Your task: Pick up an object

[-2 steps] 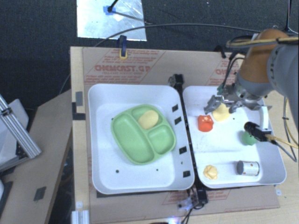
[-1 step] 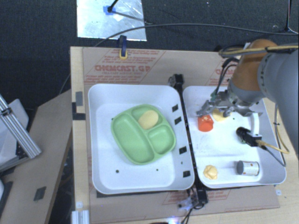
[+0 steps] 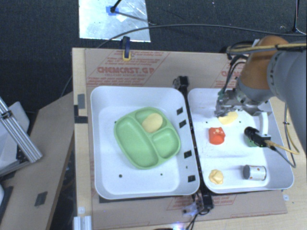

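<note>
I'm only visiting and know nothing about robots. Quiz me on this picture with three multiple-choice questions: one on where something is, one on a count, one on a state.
1. The rounded yellow thing in the left bin lies:
A) on the bin floor
B) in a compartment of the green plate
C) under the plate

2. How many compartments does the green plate have?
A) two
B) five
C) three

3. The red thing in the right bin is:
A) lying on the bin floor, apart from the gripper
B) lifted in the air by the gripper
C) sitting on the green plate

Answers:
1 B: it sits inside a small compartment on the plate's far side.
2 C: one long section and two small ones show.
3 A: it rests on the white floor, with a gap between it and the gripper.
</note>
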